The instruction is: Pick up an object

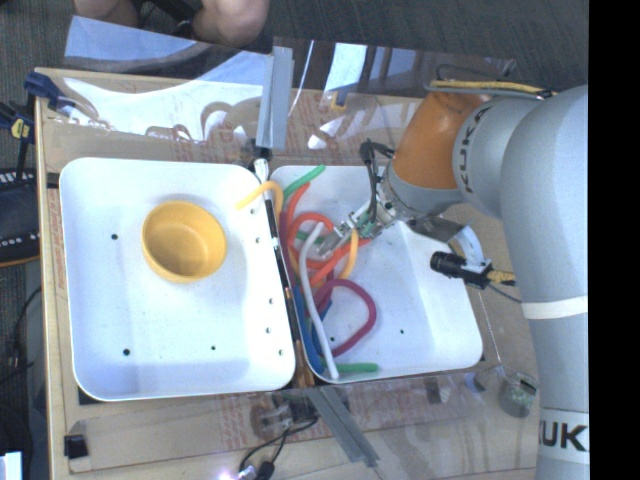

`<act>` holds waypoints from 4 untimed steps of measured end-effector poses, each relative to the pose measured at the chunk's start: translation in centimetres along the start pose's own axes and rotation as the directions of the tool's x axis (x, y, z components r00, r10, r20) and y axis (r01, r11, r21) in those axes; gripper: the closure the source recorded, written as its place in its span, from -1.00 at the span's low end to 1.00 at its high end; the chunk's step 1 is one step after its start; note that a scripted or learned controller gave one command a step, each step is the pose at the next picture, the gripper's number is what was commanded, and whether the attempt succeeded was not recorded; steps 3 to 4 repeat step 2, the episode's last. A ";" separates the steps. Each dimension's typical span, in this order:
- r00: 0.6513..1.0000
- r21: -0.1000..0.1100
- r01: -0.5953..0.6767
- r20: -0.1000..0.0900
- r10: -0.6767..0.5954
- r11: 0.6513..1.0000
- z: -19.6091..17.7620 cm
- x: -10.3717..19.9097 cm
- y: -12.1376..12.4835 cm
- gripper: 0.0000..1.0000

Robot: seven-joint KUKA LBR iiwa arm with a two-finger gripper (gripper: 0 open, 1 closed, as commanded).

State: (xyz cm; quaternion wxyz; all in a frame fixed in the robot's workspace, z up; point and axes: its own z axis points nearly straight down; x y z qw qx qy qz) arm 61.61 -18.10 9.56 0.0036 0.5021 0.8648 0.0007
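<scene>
The gripper (pixel 350 230), its grip impossible to make out, hangs low over tangled coloured tubes (pixel 325 268) in the right bin (pixel 440 338), where a pinch on one strand risks dragging its neighbours along or slipping off the smooth, springy loops.

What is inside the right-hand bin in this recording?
The right bin holds a tangle of flexible strands, red, orange, green, white, blue and purple, piled against its left wall. The gripper is down at the pile's top. Whatever lies beneath the overlapping strands is covered.
</scene>
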 end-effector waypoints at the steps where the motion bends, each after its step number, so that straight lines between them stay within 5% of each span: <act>1: 1.000 0.001 0.004 0.000 -0.004 1.000 -1.0 0.0 0.0 1.00; 2: 0.999 0.004 -0.038 -0.004 0.038 0.999 -15.5 0.9 5.4 1.00; 4: 0.999 0.004 -0.038 -0.004 0.038 0.999 -15.5 0.9 5.4 1.00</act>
